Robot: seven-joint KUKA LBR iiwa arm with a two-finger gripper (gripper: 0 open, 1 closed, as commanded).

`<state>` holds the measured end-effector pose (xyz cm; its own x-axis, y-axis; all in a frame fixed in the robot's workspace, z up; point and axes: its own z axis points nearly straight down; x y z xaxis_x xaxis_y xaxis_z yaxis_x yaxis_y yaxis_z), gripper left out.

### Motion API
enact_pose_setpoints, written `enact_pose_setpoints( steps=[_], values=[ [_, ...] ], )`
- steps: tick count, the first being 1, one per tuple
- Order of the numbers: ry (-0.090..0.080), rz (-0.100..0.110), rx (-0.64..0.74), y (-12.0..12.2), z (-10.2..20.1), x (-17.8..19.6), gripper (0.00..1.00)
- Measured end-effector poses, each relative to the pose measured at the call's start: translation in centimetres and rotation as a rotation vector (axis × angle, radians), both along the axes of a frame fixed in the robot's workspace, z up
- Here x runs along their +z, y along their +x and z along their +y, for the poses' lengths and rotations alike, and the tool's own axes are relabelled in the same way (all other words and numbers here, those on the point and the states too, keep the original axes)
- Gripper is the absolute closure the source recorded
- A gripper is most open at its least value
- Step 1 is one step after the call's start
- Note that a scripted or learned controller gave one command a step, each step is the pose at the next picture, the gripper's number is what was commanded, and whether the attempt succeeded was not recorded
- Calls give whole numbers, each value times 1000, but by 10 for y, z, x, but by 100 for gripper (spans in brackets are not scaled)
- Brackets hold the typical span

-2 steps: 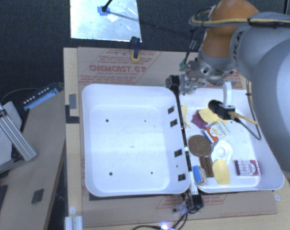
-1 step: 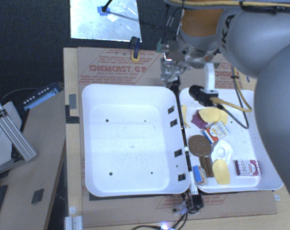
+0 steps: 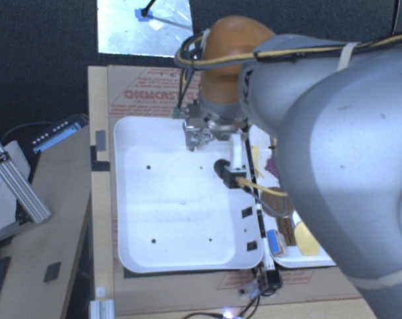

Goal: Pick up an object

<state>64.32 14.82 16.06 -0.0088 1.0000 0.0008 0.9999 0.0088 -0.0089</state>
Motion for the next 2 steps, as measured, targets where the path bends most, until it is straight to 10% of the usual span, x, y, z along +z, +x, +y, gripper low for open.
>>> enact_pose_setpoints(
  steps=[2],
  values=[
    [2,-11,0,25,89,16,100]
  ],
)
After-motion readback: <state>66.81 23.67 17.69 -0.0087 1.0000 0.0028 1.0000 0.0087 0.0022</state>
